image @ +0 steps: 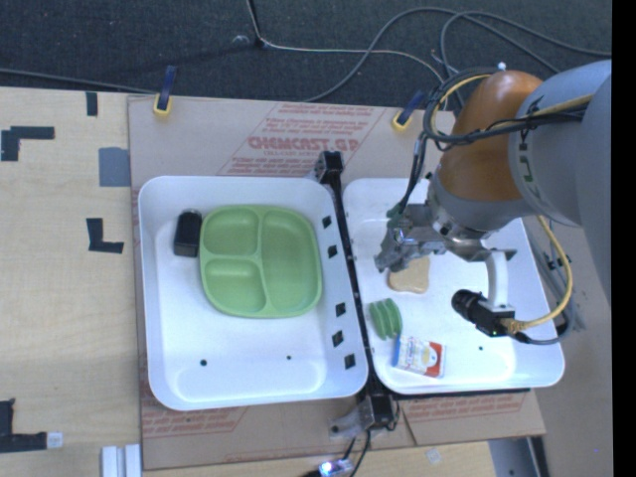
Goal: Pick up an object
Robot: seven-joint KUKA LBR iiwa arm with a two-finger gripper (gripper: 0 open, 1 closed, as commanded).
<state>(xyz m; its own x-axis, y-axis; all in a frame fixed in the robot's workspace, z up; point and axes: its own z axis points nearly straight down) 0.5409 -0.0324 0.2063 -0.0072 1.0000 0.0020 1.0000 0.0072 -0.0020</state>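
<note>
My gripper [399,249] hangs low over the right bin [517,366], its metal fingers just above and to the left of a tan, bread-like piece [410,279]. A green ribbed object [386,317] lies in front of that, near the divider. A small white box with red and blue print [417,355] rests close to the bin's front edge. From this angle I cannot make out how the fingers stand, and nothing is visibly held.
The left bin [169,366] holds a green sectioned plate [261,260] and a small black block [187,234] beside its left edge. A black divider with clips [341,266] runs between the bins. A black cable connector [477,311] hangs off the arm over the right bin.
</note>
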